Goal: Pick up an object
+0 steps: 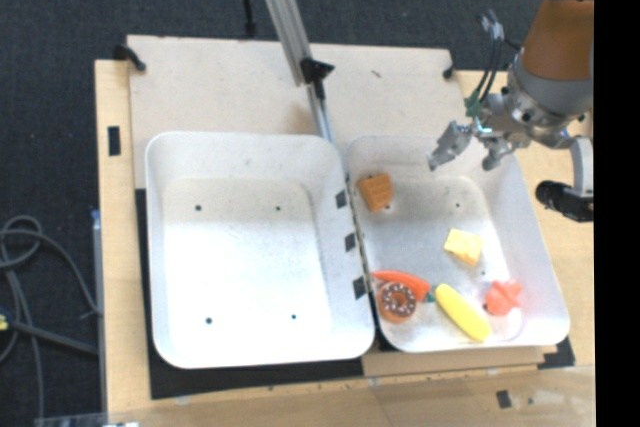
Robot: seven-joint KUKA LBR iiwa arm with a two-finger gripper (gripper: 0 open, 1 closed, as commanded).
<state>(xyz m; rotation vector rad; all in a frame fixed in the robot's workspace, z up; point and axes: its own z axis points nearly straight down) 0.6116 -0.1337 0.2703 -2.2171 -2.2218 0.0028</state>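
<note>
The right bin point(535, 260) holds several small things. An orange-brown block point(376, 192) sits near its far left corner, and a pale yellow cube point(463, 246) lies mid-right. Along the near wall lie a brown ring-shaped piece point(397, 301) with an orange piece point(402, 280) against it, a yellow banana-like piece point(462, 312) and a red piece point(504, 296). My gripper point(470, 151) hangs over the bin's far edge, above and to the right of the orange-brown block. Its fingers point(444, 151) are spread open with nothing between them.
The left bin point(250, 245) lies beside the right one, sharing a middle wall. A slanted metal rail point(283, 3) rises from the far side of the bench near the bins' junction. Cables lie on the floor at left.
</note>
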